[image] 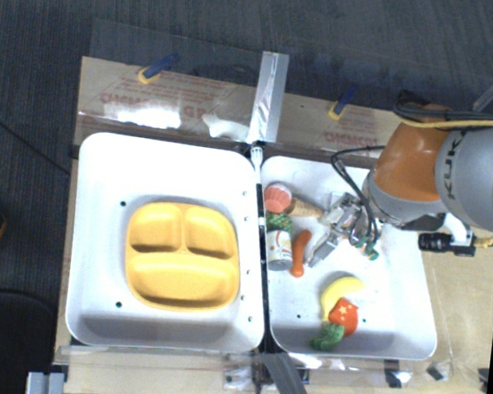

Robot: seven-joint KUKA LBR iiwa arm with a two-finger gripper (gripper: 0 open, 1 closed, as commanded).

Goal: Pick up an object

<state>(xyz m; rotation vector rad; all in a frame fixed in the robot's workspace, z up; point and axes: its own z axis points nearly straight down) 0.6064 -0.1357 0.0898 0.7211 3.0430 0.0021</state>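
Gripper (325,243): low in right bin (414,284), grasp unclear, possibly touching orange carrot (300,252).
Edges: toys crowd dividing wall.
Room: bare floor right of banana (340,290).

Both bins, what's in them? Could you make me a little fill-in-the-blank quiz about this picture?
1. The yellow tray lies in the ___ bin.
2. The tray has ___ compartments.
3. The banana lies in the ___ bin.
4. The arm has an ___ band.

Missing words: left; three; right; orange
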